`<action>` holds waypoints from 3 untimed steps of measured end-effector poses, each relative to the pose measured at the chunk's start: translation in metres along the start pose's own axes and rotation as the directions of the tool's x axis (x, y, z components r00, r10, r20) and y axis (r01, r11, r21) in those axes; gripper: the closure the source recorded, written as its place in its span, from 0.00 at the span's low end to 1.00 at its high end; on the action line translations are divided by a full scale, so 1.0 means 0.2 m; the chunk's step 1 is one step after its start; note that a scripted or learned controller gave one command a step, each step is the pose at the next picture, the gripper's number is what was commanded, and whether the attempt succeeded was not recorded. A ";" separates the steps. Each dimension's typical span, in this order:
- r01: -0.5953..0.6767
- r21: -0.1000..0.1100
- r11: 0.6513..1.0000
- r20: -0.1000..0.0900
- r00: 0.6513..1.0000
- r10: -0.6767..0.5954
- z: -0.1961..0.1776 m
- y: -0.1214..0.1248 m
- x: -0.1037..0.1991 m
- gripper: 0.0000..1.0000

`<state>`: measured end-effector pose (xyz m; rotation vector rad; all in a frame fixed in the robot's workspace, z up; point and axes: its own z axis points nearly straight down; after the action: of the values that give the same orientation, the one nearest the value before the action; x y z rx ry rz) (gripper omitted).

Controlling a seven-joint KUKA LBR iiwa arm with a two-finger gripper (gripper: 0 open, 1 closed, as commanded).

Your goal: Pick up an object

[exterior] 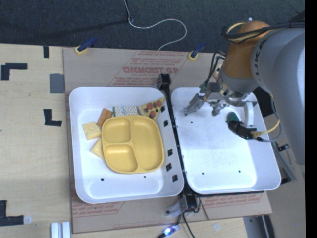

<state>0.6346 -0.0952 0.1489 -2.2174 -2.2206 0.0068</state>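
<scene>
My gripper [204, 108] hangs over the far part of the right bin [223, 177]. It is open, its two grey fingers [191, 107] spread with nothing between them. All the objects lie in the left bin [124, 188]. A yellow divided plate [132, 144] fills its middle. Along the plate's far and left edges, partly under it, lie a tan square cracker [91, 130], an orange-brown piece [104, 116], a speckled strip [125, 110] and a colourful toy piece [154, 107]. Another tan piece [96, 149] peeks out at the plate's left. The gripper is right of all of them, across the bins' shared wall.
A black clip strip [171, 133] runs along the wall between the bins. A small green and black part [236, 123] on a yellow cable hangs from the wrist over the right bin. The bins rest on cardboard [143, 68]. A white cable [158, 26] lies behind.
</scene>
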 end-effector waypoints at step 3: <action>0.002 -0.004 1.000 0.000 1.000 -0.002 0.27 -0.01 0.02 1.00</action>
<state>0.6314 -0.0918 0.0945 -2.2174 -2.2240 0.0026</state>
